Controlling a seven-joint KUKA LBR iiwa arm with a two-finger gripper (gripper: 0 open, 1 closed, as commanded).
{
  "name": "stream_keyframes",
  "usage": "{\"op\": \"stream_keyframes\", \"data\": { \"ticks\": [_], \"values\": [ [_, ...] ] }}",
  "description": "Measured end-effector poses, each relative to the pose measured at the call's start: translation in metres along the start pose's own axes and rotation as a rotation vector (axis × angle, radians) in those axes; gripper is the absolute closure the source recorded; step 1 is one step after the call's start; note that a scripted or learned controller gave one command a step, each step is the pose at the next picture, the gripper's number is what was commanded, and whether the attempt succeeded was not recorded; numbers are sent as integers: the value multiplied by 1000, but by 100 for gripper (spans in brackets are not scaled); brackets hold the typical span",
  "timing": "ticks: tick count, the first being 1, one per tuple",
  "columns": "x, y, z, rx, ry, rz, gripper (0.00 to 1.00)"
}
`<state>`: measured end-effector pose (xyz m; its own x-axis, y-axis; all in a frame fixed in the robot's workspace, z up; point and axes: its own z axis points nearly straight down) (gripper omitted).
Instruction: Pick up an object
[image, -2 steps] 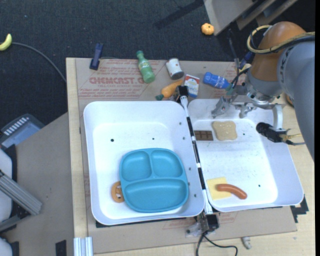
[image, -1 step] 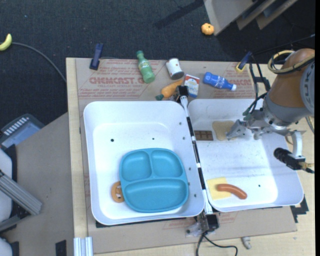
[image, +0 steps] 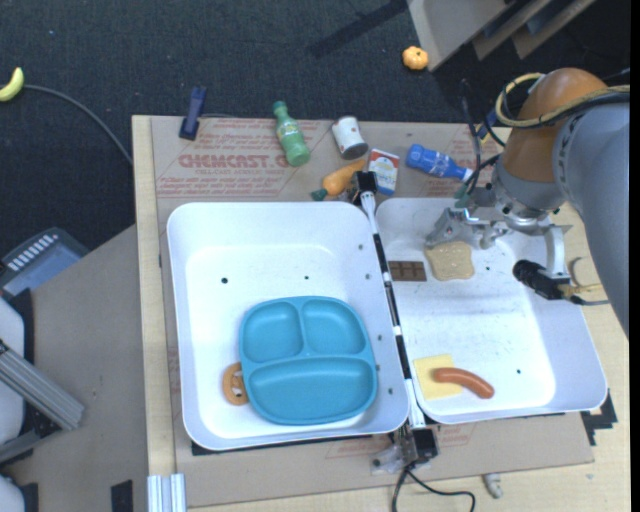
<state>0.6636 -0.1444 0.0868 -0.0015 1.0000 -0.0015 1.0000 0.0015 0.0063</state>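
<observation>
My gripper (image: 462, 236) hangs low over the far part of the right bin (image: 560, 340), its two silver fingers spread apart and open. Just in front of it a tan slice of toast (image: 451, 263) lies flat on the bin floor, its far edge under the fingertips; nothing sits between the fingers. A small brown chocolate piece (image: 405, 270) lies left of the toast. Near the bin's front, a red sausage (image: 466, 382) rests across a yellow cheese slice (image: 430, 374).
The left bin (image: 200, 300) holds a blue divided plate (image: 306, 358) with a pretzel (image: 234, 385) at its left edge. Behind the bins lie a green bottle (image: 291, 133), a white can (image: 348, 136), a blue bottle (image: 435, 161), a carrot (image: 340, 180) and a small carton (image: 382, 170).
</observation>
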Motion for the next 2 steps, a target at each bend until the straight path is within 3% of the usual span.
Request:
{"op": "stream_keyframes", "data": {
  "ticks": [1, 2],
  "values": [
    [0, 1, -11, -5, -3, -1, 100],
    [0, 1, -11, -4, -3, -1, 0]
  ]
}}
